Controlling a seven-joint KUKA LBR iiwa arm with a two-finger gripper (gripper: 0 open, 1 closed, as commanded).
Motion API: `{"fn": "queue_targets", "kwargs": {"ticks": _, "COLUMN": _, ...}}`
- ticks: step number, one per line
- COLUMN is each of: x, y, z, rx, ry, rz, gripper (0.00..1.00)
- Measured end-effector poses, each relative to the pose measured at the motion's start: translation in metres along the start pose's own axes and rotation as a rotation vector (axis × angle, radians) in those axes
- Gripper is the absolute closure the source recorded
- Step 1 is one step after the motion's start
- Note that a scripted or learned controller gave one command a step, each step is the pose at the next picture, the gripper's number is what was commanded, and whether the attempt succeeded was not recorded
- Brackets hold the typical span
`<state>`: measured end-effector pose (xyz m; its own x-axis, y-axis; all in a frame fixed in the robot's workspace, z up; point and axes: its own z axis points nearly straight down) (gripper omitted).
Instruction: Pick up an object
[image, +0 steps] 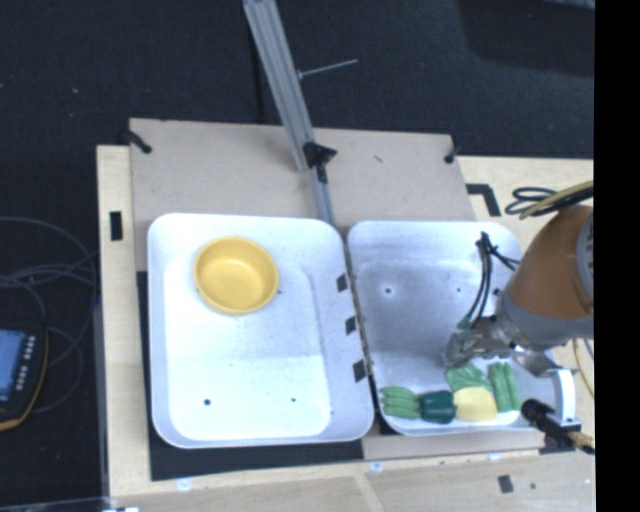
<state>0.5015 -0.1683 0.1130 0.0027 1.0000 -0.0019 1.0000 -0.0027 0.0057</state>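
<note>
Your gripper hangs low in the right bin, just above the green and yellow pieces crowded along its near wall. Pick one piece, centre over it, and descend straight.

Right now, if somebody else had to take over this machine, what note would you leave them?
Gripper: low in the right bin, just above the toys; whether its fingers are open or shut can't be made out.
Things: green toys, a dark green piece and a yellow piece along that bin's near edge; a yellow bowl in the left bin.
Done: nothing visibly lifted.
Left: grab one thing and raise it.
</note>
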Motion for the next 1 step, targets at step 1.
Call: {"fn": "queue_targets", "kwargs": {"ticks": 1, "x": -0.0066, "y": -0.0027, "z": -0.0601, "rx": 0.000, "ry": 0.000, "rz": -0.002, "gripper": 1.00}}
